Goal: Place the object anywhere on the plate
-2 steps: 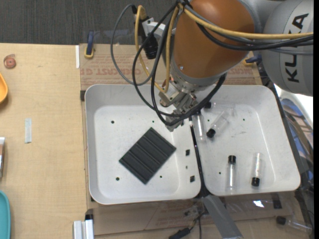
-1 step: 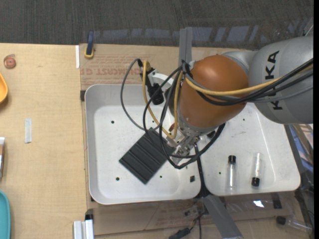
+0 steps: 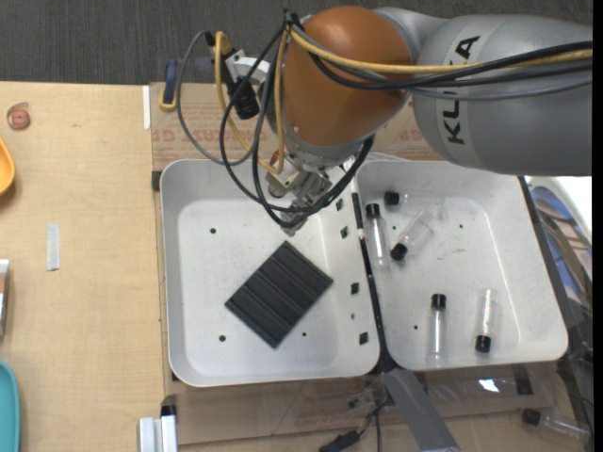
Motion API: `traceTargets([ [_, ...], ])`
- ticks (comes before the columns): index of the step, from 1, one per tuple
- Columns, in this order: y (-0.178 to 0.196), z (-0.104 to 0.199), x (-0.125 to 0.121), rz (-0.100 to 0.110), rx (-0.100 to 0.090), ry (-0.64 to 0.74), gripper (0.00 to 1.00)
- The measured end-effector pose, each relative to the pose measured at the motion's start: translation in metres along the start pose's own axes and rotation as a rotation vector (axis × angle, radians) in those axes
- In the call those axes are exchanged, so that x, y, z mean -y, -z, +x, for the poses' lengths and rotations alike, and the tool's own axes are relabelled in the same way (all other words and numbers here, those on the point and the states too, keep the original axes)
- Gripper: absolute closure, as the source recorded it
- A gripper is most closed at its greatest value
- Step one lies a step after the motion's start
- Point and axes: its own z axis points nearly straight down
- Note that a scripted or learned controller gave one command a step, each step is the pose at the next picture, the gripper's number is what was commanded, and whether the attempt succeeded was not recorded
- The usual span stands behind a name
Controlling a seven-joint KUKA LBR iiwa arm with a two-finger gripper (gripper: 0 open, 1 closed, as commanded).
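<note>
- Pincer (image 3: 294, 217) of mine hangs over the back part of the left bin (image 3: 188, 347), its tip just above the far corner of the black ribbed plate (image 3: 279, 293); I cannot tell its state from this angle.
- Black ribbed plate lies flat, turned diagonally, near the middle of the left bin.
- Right bin (image 3: 528, 347) holds several clear vials (image 3: 438, 323) with dark caps, scattered; one long vial lies along its left wall.
- Both bins sit on the bench (image 3: 75, 205).
</note>
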Motion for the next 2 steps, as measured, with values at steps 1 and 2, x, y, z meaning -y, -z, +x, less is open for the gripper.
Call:
traceTargets([
  [1, 0.038, -0.028, -0.05, -0.003, 0.001, 0.388, 1.0],
  [2, 0.133, -0.01, -0.08, -0.002, 0.002, 0.658, 1.0],
])
